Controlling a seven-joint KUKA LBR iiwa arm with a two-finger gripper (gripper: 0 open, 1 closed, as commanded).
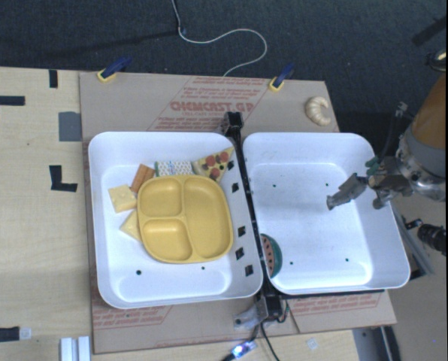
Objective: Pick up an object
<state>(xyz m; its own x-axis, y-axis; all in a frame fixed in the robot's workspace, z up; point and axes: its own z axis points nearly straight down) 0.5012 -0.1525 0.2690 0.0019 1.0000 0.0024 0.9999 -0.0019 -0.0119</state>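
Observation:
My gripper [355,199] hangs over the right side of the right bin [314,277], with its two dark fingers spread open and nothing between them. The left bin [111,277] holds a yellow divided plate [183,218]. Around the plate lie a pale square cracker [122,198], a brown cracker [141,177], a speckled piece [173,168], a pizza-like slice [216,162] and a yellow wedge [129,227] partly under the plate. A small green and red round thing [270,253] rests against the right bin's left wall.
Both bins sit on a cardboard sheet [201,100] held by clips at the back. A beige lump [319,110] lies on the bench behind the right bin. A thin cable [231,36] loops across the dark floor at the top.

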